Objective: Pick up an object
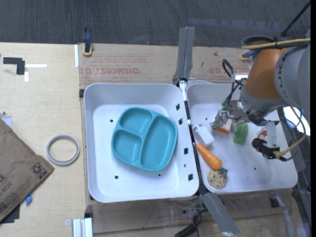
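Right bin (276, 179): gripper (223, 122) (finger state cannot be told) low beside green block (240, 133), carrot (209, 156), cookie (217, 178). Left bin (94, 147): teal plate (144, 138).

The grey arm (289, 75) enters from the right, its orange band (264, 73) sitting just behind and above the wrist. From there the wrist angles down and to the left, ending in the gripper (222, 121), with dark cables looping alongside.

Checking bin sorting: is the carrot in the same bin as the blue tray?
No. The carrot lies in the right bin, next to the cookie, while the tray sits in the left bin.
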